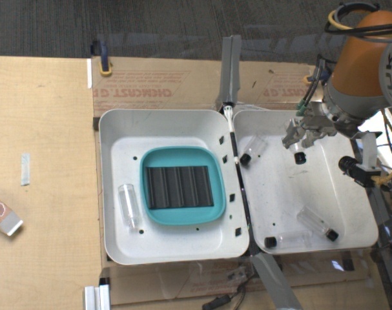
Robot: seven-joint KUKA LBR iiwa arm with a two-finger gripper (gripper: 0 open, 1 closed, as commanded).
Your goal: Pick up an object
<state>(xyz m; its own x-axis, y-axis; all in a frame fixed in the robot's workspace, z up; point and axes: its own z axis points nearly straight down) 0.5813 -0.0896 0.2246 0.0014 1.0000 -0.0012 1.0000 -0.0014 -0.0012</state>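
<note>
A: Big stuff first?
B: Bench (41, 121), cardboard-topped. Two white bins side by side: left bin (118, 237), right bin (350, 237). Arm (363, 50) comes in from the right.
A: In the left bin?
B: Teal tray (181, 161) w/ dark ribbed insert, mid-bin. Clear tube (127, 204) just beside its left edge.
A: Right bin?
B: Three clear black-capped tubes: one (250, 152) near the divider, one (317, 225) front right, one (281, 241) by the front wall.
A: Claw?
B: Claw (300, 152) over the right bin's back part, small black bit at its tip. Open or closed, can't tell. No tube visibly gripped.
</note>
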